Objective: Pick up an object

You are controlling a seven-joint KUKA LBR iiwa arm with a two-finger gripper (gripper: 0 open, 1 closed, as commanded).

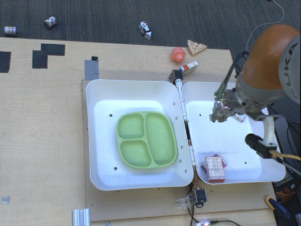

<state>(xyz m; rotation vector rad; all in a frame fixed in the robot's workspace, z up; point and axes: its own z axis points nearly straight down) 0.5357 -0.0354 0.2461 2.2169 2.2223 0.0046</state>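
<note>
Pincer (pixel 221 111): you are hovering it over the right bin (pixel 202 102); how wide it is standing, I cannot tell.
Box (pixel 214 167): it is lying below the pincer, near the bin's front wall.
Handling: you are probably facing light, stiff cardboard; its long flat sides are offering the grip.

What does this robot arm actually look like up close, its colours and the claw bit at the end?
The arm is bulky and rounded, grey with a broad glossy orange band above the wrist. Below that sits a cluttered silvery metal wrist block with thin dark cables running up beside it. The gripper at the end is small, metallic and grey.
</note>
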